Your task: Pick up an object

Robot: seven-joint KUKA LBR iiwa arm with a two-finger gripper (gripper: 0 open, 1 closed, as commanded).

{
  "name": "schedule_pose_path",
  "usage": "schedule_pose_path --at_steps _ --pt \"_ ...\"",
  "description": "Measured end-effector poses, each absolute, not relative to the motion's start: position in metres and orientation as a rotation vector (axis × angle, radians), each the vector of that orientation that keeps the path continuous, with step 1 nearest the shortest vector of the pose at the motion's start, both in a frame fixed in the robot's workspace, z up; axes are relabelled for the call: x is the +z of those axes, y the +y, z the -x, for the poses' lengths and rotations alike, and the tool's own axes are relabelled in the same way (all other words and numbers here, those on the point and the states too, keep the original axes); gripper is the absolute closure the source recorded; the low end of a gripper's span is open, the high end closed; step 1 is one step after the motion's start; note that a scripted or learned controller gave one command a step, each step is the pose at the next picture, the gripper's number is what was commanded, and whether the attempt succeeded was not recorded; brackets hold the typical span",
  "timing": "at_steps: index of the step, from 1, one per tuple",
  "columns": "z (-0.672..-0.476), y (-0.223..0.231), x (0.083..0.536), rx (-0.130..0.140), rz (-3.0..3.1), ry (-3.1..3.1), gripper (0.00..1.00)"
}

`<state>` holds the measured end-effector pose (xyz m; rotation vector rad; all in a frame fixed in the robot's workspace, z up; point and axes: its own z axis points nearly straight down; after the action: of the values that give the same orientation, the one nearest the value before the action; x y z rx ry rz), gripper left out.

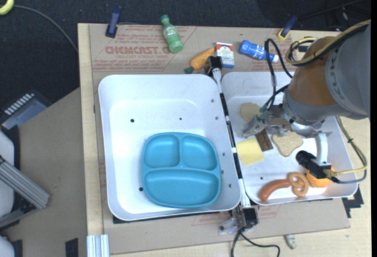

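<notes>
Presently I see the gripper (262, 126) low in the right bin (347, 188), near its left wall, poised over the yellow cheese slice (250, 152) and bread slice (288, 143); whether it grips anything, I cannot tell.

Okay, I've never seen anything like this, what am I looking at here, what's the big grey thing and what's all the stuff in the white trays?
This is one picture from a camera fixed above a workbench, looking down at a slant. The big grey shape with the orange band is a robot arm reaching in from the right; its gripper is low over the right bin. Its job is to pick something up, but I cannot tell whether it holds anything. That bin contains toy food: a yellow cheese block, a slice of bread, a pretzel and a sausage. The left bin holds a blue divided plate. Behind the bins lie a green bottle, a small carton and a blue can.
</notes>
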<state>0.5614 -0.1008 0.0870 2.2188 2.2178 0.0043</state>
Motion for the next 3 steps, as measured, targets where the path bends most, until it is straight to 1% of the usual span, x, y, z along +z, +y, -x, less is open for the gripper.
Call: schedule_pose_path --at_steps 1,2,3 --pt "-0.546 -0.107 0.087 0.007 -2.216 2.217 0.0" --pt "-0.547 -0.108 0.098 0.006 -2.214 2.212 1.0" --pt "-0.557 -0.145 0.159 0.0 -2.22 2.219 1.0"
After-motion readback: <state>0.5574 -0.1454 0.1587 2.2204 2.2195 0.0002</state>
